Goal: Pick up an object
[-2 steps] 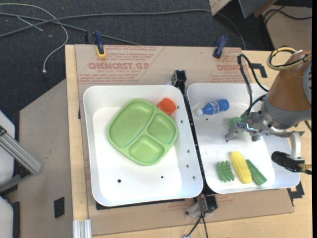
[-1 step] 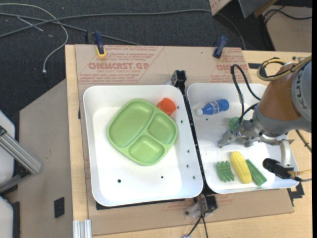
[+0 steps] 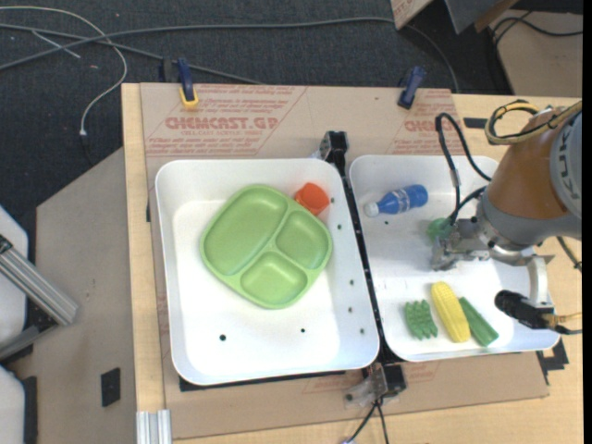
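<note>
My gripper (image 3: 447,251) is down in the right bin (image 3: 398,169), near its middle. A small green object (image 3: 437,228) lies right against the gripper's upper left side, partly hidden by it. A blue bottle (image 3: 398,200) lies on its side to the upper left of the gripper. Toward the front of that bin, side by side, are a green toothed piece (image 3: 419,319), a yellow corn cob (image 3: 450,311) and a long green piece (image 3: 480,322).
In the left bin (image 3: 185,248) sits a light green divided plate (image 3: 268,245), with a small orange object (image 3: 313,197) at its upper right edge. The arm (image 3: 532,188) reaches over the right bin's right side. Clamps hold the board at the back.
</note>
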Tool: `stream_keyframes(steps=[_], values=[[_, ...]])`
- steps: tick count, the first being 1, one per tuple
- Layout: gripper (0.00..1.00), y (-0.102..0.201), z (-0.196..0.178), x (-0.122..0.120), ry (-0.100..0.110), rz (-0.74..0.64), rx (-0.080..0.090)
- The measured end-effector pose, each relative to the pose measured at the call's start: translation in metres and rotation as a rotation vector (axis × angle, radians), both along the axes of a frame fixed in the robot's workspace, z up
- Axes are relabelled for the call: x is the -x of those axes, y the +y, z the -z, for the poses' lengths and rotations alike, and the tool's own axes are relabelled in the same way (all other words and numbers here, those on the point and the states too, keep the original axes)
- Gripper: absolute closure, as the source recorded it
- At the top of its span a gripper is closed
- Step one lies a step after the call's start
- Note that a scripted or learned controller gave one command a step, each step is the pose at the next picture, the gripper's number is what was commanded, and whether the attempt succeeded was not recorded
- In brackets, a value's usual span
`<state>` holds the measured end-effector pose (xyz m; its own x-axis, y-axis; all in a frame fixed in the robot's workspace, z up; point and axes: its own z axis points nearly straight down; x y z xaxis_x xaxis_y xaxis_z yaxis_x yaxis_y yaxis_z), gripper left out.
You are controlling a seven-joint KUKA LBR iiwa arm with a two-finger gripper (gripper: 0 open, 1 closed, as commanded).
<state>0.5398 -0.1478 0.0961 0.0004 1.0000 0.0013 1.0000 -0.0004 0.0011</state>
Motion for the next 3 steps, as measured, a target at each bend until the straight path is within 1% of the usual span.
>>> stream_keyframes(steps=[1,2,3], values=[[1.00,-0.001,-0.043,-0.002,-0.003,-0.001,0.002],[1.00,-0.006,-0.106,-0.007,-0.006,-0.001,0.003],[1.00,-0.014,-0.167,-0.006,-0.006,-0.001,0.004]])
